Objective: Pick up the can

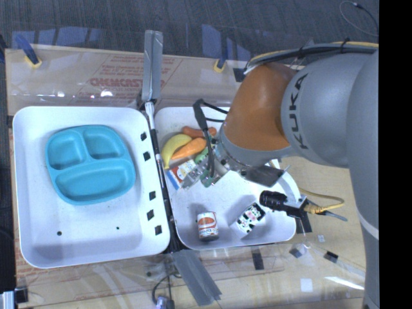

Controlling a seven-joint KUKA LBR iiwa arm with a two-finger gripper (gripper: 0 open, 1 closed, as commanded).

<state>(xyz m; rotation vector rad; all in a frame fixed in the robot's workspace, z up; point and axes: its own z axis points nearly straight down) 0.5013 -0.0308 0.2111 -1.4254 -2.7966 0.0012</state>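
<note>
Gripper (pixel 207 167) parked over the carrot (pixel 191 148), well off the can (pixel 206 226) — finger state cannot be told; wrong item likely grabbed.

"KUKA" in dark letters runs vertically on the grey arm (pixel 335 102), right side of frame, beside the orange band. Red print on the clear sheet (pixel 122 76) at upper left, behind the bins, reads roughly "CHEMCAST"; smaller red lines around it illegible. The can (pixel 206 226), lower centre, has a red-and-white label, text too small to read.
</note>
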